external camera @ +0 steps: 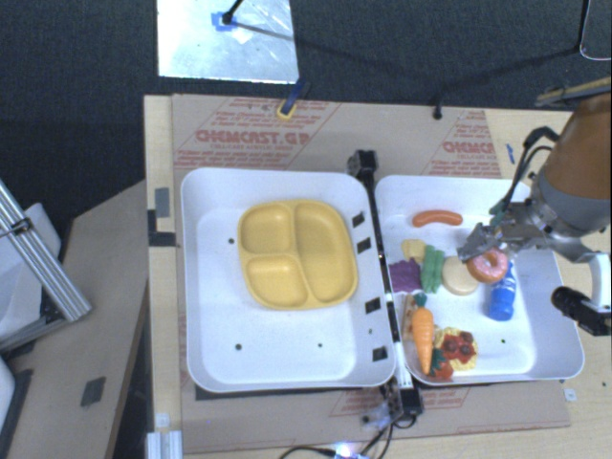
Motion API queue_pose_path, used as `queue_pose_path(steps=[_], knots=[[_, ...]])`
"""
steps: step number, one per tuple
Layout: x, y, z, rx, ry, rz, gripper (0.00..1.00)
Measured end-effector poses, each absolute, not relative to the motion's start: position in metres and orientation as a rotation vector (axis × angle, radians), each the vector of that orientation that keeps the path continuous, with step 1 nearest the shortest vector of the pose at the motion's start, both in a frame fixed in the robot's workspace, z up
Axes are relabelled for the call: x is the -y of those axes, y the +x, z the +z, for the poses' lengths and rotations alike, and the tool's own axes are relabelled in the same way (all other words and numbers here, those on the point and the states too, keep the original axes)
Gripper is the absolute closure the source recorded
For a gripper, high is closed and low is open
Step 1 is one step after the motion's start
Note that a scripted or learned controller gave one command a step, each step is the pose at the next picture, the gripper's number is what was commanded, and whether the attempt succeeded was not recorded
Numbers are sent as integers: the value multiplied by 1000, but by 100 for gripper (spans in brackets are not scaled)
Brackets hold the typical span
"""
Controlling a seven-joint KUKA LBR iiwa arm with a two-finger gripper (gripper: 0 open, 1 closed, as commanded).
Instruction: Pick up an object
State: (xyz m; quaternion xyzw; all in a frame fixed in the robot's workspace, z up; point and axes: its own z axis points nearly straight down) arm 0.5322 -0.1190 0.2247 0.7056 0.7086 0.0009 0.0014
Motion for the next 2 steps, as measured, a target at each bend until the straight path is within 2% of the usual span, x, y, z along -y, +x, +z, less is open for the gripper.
queue_pose_path(steps=[2], knots=[[30, 577, 230, -2230, 2210, 5, 100]])
